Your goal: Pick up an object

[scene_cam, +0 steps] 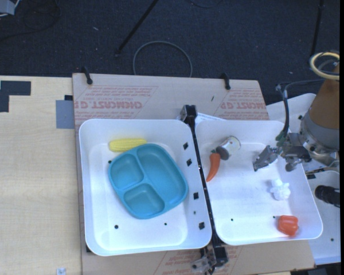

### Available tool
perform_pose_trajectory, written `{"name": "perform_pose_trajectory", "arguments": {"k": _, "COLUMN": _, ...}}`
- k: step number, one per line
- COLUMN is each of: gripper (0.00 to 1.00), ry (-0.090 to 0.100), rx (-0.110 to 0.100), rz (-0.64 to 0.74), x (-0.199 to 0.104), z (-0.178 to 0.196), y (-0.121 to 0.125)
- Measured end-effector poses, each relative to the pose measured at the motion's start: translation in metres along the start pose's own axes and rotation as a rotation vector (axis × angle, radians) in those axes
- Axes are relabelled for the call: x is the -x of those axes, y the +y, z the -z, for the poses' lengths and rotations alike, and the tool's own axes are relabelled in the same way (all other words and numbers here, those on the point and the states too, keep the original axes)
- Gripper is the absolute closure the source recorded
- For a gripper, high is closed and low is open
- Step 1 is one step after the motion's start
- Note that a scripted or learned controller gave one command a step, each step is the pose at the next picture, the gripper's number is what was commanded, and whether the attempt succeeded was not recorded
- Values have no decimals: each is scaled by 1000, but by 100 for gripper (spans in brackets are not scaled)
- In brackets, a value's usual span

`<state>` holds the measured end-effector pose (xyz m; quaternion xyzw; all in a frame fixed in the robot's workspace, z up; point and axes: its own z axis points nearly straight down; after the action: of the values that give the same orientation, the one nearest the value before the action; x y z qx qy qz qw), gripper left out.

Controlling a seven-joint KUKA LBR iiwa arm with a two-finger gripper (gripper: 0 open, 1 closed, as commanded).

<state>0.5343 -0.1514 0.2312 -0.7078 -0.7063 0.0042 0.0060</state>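
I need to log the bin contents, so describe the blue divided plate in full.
The blue divided plate looks like smooth light-blue plastic, a rounded rectangle with raised ridges splitting it into three compartments, none holding anything. It lies flat, right side up, turned at a slant on the floor of the left bin. A yellow corn cob lies along its upper left rim, touching or nearly so. The end effector is far off over the right bin.

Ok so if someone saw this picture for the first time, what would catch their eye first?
Probably the blue divided plate lying in the left bin, with a yellow corn cob beside its upper edge. Next, the gripper reaching over the right bin, where an orange carrot and a red-orange object stand out against the white.
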Motion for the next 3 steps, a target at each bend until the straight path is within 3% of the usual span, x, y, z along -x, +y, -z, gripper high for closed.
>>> {"name": "perform_pose_trajectory", "arguments": {"k": 1, "gripper": 0, "ry": -2, "rx": 11, "rz": 2, "x": 0, "z": 7, "y": 2}}
{"name": "perform_pose_trajectory", "arguments": {"k": 3, "gripper": 0, "ry": 0, "rx": 7, "rz": 2, "x": -2, "z": -82, "y": 3}}
